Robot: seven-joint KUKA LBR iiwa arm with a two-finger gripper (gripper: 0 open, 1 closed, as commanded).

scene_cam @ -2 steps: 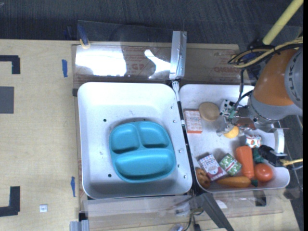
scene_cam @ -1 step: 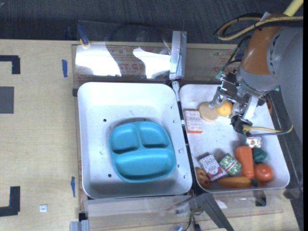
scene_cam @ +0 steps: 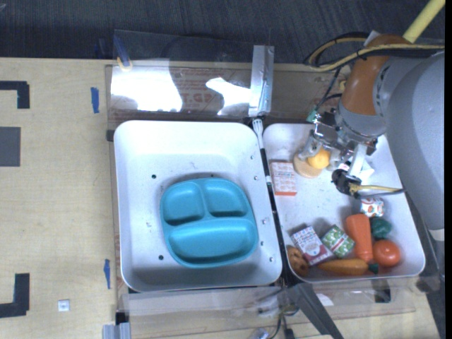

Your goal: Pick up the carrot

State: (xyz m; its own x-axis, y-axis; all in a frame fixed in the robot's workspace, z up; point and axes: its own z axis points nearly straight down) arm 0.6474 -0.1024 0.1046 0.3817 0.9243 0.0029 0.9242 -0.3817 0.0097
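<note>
1. End effector [scene_cam: 337, 149] hangs over the far part of the right bin [scene_cam: 413, 221]; grip state: cannot tell.
2. Carrot [scene_cam: 360, 236] lies near that bin's front edge, beside a tomato [scene_cam: 386, 253].
3. Blue tray [scene_cam: 208, 221] sits in the left bin [scene_cam: 141, 154].

Two white bins are seen side by side on the tabletop [scene_cam: 49, 189]. A blue sectioned tray [scene_cam: 208, 221] is seated in the left bin [scene_cam: 141, 154]. The pincer [scene_cam: 337, 150] is positioned over the upper part of the right bin [scene_cam: 402, 189], just beside a yellow round item [scene_cam: 316, 162]. The carrot [scene_cam: 361, 235] is located upright in the lower right area, touching a red tomato-like item [scene_cam: 386, 253]. A second orange piece [scene_cam: 342, 265] is laid flat below it. Two small cartons [scene_cam: 308, 244] and a white card [scene_cam: 284, 178] are noted nearby.
</note>
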